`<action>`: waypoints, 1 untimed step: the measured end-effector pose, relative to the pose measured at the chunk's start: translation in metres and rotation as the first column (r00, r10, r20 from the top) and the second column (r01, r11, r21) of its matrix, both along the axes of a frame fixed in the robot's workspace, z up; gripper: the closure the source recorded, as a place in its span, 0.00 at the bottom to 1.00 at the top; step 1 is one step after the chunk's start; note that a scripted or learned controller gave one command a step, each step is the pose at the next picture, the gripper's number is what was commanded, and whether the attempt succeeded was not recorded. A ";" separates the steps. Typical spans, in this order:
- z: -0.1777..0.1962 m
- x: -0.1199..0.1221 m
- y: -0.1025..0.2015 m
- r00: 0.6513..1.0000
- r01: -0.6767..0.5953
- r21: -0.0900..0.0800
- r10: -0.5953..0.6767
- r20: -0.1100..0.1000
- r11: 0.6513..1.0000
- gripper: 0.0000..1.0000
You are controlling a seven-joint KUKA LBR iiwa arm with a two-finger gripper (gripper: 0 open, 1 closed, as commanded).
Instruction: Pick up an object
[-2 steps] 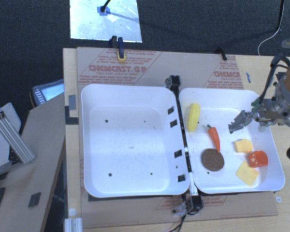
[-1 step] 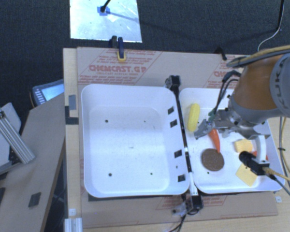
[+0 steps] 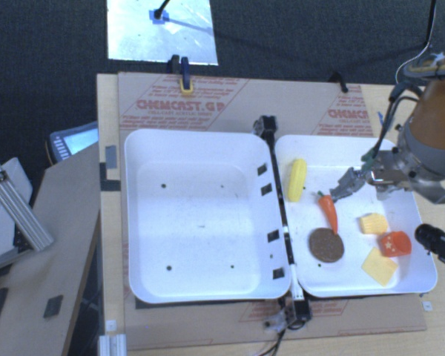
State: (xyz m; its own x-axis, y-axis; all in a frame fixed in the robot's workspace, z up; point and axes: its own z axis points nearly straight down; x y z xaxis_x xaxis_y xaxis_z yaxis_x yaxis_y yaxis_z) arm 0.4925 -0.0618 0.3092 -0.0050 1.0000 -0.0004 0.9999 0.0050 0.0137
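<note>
The table (image 3: 230,99) is seen from above, covered by a printed board, with two shallow white bins set side by side on it. The left bin (image 3: 144,221) takes up the table's middle and left. The right bin (image 3: 423,277) lies toward the table's right edge and carries every loose object. The arm (image 3: 434,124), grey with an orange band, is reached in over that bin's right rim.

The gripper (image 3: 346,185) is held low over the bin's upper middle. Its jaws are pointed toward the bin's left wall; how far open they are cannot be told, and nothing is seen gripped in them.

Within the right bin, a yellow corn cob (image 3: 297,179) is laid near the upper left corner, along the left wall. A brown round disc (image 3: 326,245) is placed near the lower left. A pale yellow wedge (image 3: 380,265) is set by the lower edge, with a red-orange piece (image 3: 395,244) just beside it and a small yellow block (image 3: 373,223) above both. An orange carrot (image 3: 329,212) is laid between cob and disc, and is judged the likeliest target, since the jaws are nearest it.

Failure is judged likely if the jaws are closed beside the slim carrot rather than across it, so that it is nudged toward the disc. A slip from its tapered, smooth body is also possible.
</note>
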 end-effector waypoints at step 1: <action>-0.132 0.049 0.027 1.000 -0.004 0.001 0.004 -0.018 1.000 0.00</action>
State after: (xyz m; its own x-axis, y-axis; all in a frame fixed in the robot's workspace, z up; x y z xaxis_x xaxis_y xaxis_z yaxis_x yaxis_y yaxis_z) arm 0.5420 -0.0344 0.1776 -0.0086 1.0000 0.0009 1.0000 0.0086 -0.0040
